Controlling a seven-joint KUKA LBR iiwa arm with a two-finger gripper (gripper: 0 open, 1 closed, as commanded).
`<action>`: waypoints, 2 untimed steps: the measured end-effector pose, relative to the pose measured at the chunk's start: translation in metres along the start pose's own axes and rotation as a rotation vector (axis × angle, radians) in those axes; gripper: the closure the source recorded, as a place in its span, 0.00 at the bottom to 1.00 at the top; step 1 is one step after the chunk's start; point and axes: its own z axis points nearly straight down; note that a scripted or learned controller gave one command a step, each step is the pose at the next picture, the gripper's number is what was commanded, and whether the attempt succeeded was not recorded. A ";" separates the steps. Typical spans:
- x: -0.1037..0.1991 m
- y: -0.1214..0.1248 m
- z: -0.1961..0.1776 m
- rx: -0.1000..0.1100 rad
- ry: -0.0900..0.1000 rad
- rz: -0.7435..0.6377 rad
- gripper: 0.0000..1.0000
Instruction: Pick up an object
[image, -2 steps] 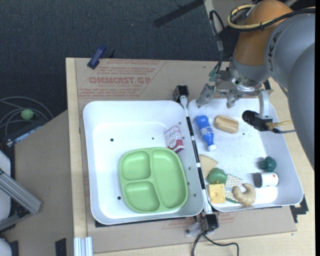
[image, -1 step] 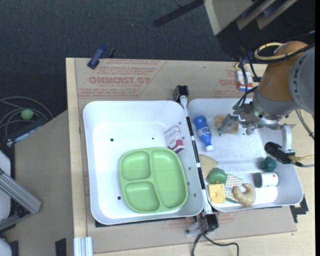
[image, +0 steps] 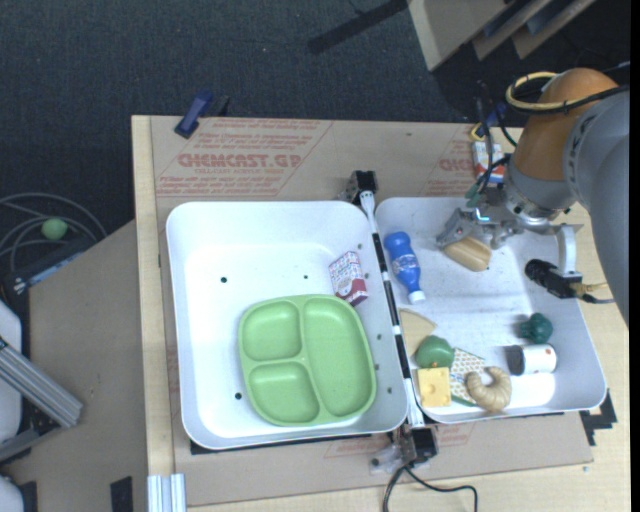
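Arm reaches in from right, wrist bent down over far end of right white bin (image: 590, 370). Hand (image: 470, 243) low, fingers pinching a tan wooden block (image: 468, 252), tilted, just above bin floor. Beside it: blue plastic bottle (image: 403, 263) along the divider. Near end: green ball (image: 433, 351), yellow cheese wedge (image: 433, 385). Left white bin (image: 190, 300) holds green sectioned plate (image: 303, 357). Surface (image: 240, 160) is brown board with red print; dark floor around.
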 end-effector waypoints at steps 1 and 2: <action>-0.055 -0.065 -0.029 0.001 0.001 0.000 0.00; -0.041 -0.117 -0.026 0.002 0.001 0.001 0.00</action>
